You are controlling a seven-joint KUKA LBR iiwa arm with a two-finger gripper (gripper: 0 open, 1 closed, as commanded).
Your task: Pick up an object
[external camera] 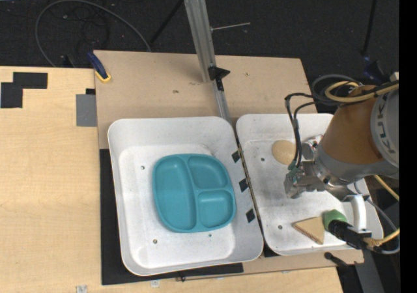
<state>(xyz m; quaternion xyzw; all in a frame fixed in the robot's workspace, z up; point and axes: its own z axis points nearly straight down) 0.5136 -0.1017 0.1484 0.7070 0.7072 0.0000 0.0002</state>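
In the right bin [260,233] lie a round tan object [283,151] near the back, a tan wedge [309,228] at the front and a small green object [333,216] beside the wedge. My gripper [294,187] hangs over the middle of the right bin, between the round tan object and the wedge, touching neither. Its fingertips are small and dark, and nothing shows between them. The left bin [130,155] holds a teal divided plate [193,191].
A metal post [201,31] rises behind the bins at the centre. Black clips [242,184] sit along the seam between the two bins. The arm's orange band and cables cover the right bin's far right side.
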